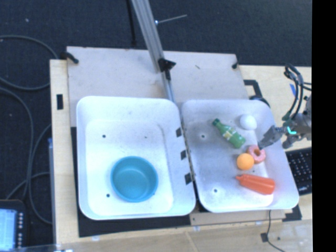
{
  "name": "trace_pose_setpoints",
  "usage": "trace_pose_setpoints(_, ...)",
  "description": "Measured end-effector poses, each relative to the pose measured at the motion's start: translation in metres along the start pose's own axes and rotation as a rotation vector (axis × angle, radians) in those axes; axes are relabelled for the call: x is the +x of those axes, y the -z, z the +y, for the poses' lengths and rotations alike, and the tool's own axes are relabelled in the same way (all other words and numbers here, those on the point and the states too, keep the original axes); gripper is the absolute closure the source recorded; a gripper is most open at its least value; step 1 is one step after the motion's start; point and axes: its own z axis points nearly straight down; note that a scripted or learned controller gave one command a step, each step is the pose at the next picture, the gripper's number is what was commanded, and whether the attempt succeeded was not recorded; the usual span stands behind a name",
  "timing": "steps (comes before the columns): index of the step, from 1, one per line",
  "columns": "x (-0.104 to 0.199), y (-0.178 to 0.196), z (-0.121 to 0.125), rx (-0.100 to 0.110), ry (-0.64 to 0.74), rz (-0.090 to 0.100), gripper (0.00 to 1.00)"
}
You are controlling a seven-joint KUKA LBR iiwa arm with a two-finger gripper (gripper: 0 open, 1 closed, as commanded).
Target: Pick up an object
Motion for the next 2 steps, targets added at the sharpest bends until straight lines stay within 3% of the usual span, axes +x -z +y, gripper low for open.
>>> trace_pose_setpoints(1, 0.000, 0.002, 0.001, -0.004, 0.000, -0.001, 0.00)
trace_pose_setpoints(2, 0.005, -0.058, 0.008, 0.003, -0.004, -0.001, 0.00)
